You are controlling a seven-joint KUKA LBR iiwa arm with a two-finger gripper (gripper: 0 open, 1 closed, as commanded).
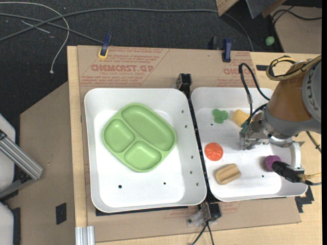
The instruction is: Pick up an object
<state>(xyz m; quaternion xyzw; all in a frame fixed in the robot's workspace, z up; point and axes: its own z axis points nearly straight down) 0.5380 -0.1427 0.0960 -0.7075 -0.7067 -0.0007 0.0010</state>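
Toy foods scattered in the right bin (240, 190), gripper (249, 137) low among them.
Orange tomato (214, 151), bread roll (227, 173), green piece (220, 116), yellow piece (240, 117) half-hidden by cable, purple item (272, 162) beside the wrist; whether the gripper grasps anything I cannot tell. Left bin (102, 188) holds a green divided plate (138, 136).

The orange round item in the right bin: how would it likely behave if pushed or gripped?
The orange round item looks domed and smooth, so it may roll or slip from a pinch. It seems small and probably light, lying clear of the tan piece.
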